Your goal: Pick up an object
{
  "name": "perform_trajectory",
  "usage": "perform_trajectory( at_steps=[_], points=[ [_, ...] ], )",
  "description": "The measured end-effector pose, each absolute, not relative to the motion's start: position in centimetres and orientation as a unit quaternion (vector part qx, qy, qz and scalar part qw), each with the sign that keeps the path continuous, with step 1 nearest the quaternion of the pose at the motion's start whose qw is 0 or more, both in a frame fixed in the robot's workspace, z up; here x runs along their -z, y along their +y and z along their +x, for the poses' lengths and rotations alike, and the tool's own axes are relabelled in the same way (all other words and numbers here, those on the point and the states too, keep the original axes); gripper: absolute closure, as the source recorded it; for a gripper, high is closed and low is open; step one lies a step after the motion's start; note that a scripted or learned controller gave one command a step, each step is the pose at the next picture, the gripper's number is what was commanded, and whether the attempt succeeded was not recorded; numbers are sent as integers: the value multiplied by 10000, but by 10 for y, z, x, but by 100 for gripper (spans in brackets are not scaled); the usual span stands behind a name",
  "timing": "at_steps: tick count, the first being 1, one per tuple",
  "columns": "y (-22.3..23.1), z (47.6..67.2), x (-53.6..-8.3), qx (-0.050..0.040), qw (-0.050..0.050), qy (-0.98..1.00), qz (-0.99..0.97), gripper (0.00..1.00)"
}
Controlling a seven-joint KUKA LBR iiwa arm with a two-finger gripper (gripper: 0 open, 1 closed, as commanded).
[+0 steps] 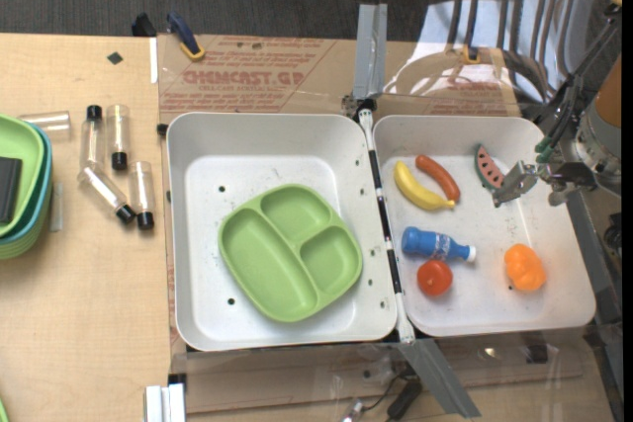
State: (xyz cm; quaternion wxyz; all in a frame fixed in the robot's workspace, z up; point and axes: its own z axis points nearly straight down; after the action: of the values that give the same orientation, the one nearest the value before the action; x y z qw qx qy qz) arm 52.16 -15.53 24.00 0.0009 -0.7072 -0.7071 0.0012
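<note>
Visibly: cardboard (259, 74) reads "CHEMCAST" | claw (539, 183) spread, grasping nothing | above bin (564, 311)

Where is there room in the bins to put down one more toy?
Left bin: bare floor above the green plate. Right bin: bare along the front, below the tomato and orange. It is crowded around the banana and bottle.

Plate (290, 253) in left bin (188, 212); banana (420, 188), bottle (437, 245), tomato (434, 279) in right bin (564, 306).
</note>
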Motion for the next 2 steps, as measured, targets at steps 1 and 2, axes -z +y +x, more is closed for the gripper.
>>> perform_trajectory(
  at_steps=[1,2],
  points=[
    [-21,511,-318,-9,-1,-7521,-6591,0],
    [51,537,-424,-21,-4,-5534,-8329,0]
  ],
)
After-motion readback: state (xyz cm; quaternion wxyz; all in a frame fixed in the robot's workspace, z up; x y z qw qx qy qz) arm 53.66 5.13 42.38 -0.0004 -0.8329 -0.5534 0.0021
